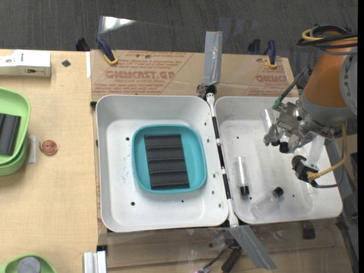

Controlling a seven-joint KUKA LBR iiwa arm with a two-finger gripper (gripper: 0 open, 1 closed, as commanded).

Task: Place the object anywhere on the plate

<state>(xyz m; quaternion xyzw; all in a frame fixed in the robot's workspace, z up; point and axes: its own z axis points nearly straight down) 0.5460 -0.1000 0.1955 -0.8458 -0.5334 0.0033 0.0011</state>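
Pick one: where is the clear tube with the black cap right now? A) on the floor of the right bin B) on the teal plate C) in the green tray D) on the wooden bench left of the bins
A: the clear tube lies on the floor of the right bin, apart from the teal plate in the left bin.

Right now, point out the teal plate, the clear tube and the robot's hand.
teal plate [140,152]: camera view, bare left rim of the plate.
clear tube [242,172]: camera view, middle of its transparent body, right bin.
hand [282,142]: camera view, between its fingertips, above the right bin.
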